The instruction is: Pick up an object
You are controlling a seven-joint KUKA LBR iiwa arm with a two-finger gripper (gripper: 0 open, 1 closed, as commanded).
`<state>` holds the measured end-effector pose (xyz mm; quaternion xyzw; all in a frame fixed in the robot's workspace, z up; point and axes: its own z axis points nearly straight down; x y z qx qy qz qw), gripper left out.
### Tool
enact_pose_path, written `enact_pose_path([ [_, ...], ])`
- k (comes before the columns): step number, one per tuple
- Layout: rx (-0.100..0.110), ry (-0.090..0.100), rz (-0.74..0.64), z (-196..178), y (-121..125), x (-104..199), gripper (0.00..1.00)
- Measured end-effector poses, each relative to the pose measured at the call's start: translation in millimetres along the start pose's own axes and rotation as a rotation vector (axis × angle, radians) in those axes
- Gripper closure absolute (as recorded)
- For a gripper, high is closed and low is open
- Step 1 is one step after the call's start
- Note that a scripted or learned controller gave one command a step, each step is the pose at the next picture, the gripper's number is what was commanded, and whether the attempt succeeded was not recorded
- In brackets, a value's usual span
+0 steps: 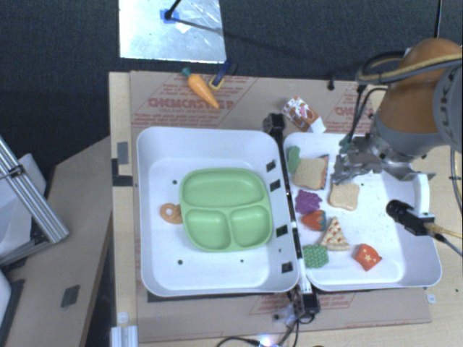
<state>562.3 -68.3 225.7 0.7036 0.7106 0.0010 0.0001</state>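
The left bin [155, 194] holds a green divided plate [226, 208] and a pretzel [171, 213]. In the right bin [419, 266], the gripper [346, 172] hangs just above a toast slice [344, 196], beside a bread slice [311, 172]. Whether it grips anything cannot be determined. A toy carrot [202, 90] lies on the cardboard-covered bench [239, 100].

Glossy white plastic bins [217, 142]; matt green plastic tray [226, 208]; cardboard base [246, 96]; shiny foil sheet [172, 20].
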Motion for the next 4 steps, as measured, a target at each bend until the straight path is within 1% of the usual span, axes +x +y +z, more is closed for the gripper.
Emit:
enact_pose_path([
  [1, -0.001, 0.0, 0.0, 9.2, 19.0, 54.9, 1.0],
  [2, -0.001, 0.0, 0.0, 9.8, 36.2, 100.4, 1.0],
  [3, 0.0, 0.0, 0.002, 10.6, 33.3, 136.2, 1.0],
  [4, -0.001, 0.0, 0.003, -8.8, 38.9, 137.5, 1.0],
])
